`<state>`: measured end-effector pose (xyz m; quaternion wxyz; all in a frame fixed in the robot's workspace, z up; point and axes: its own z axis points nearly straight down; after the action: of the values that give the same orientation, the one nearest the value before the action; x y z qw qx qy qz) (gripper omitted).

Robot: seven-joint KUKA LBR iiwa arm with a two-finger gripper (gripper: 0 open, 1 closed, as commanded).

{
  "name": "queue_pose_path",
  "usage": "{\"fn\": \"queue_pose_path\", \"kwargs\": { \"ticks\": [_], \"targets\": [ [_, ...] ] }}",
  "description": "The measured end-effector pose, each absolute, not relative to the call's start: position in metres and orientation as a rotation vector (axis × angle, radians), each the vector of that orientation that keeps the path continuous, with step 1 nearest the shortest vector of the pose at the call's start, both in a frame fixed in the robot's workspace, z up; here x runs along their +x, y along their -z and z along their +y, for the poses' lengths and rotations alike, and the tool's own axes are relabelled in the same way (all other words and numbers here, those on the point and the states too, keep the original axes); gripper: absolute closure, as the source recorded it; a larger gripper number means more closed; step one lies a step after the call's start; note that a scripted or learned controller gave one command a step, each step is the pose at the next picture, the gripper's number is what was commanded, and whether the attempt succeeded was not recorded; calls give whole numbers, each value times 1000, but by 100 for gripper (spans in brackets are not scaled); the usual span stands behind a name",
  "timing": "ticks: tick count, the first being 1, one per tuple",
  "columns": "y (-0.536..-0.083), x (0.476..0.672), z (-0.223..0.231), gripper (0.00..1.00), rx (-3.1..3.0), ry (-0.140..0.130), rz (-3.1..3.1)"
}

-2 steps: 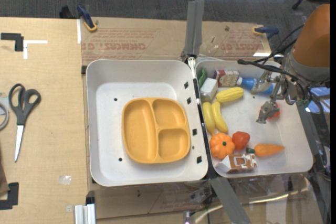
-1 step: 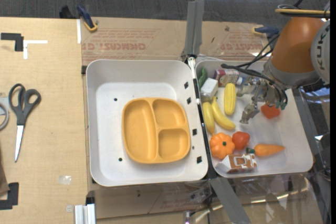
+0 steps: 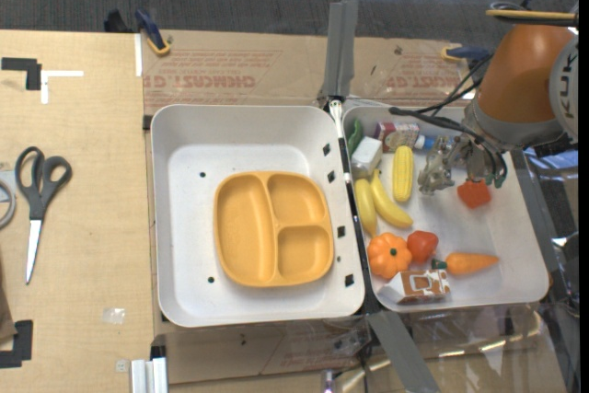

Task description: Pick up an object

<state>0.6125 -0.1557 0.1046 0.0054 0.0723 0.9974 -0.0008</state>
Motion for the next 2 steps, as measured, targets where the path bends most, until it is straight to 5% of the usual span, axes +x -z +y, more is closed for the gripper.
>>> {"fn": "queue_pose_path", "kwargs": {
  "ticks": [1, 2],
  "targets": [
    [-115, 633, -222, 100, -297, 5, 3118],
    [-114, 632, -222, 0, -297, 4, 3119]
  ]
}}
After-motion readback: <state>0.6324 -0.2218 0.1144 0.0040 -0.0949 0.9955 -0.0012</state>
